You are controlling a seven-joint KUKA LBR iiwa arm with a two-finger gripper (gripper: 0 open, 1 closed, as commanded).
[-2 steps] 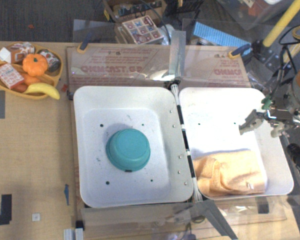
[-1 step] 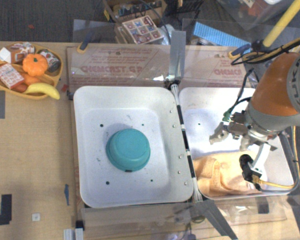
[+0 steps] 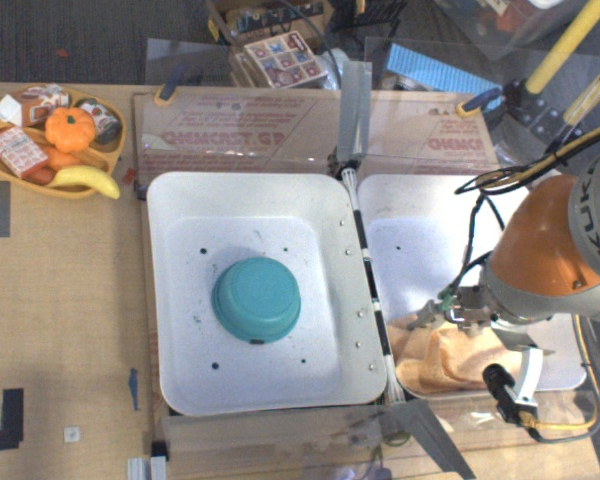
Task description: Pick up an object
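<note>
Low in the right bin (image 3: 420, 218), toward the lower right of the frame, the claw (image 3: 442, 320) sits at the end of the grey arm with its orange band (image 3: 550, 248), pressed down against a soft, tan, lumpy thing like a cloth or plush toy (image 3: 445, 360); whether it is open or closed, or has any grip on the cloth, I cannot tell. That tan lump lies at the near edge of the right bin, just beside the divider between the two bins. In the left bin (image 3: 180, 218), a smooth, round teal bowl (image 3: 257, 299) rests upside down near the middle of the glossy white floor. At the upper left of the frame, on the brown counter (image 3: 60, 318), a yellow dish (image 3: 0, 158) holds toy food, among it an orange pumpkin (image 3: 70, 128) and a curved yellow banana (image 3: 85, 179).
</note>
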